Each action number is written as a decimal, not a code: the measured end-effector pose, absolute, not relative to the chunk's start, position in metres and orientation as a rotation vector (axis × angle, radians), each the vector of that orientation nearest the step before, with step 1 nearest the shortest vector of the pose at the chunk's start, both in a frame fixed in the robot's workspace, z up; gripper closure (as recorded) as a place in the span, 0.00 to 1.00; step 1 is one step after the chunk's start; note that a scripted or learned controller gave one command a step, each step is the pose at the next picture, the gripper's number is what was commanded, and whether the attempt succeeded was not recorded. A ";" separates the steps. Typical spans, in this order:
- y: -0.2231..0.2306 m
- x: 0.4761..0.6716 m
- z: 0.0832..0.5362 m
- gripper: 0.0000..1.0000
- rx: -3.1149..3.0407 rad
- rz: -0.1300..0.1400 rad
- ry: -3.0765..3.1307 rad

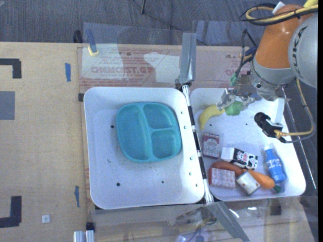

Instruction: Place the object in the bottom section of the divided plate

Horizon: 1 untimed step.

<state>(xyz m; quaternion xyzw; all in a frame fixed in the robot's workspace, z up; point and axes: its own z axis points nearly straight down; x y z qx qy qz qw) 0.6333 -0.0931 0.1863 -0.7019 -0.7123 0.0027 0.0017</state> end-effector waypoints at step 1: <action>-0.045 0.567 0.239 1.00 -2.092 0.008 -2.336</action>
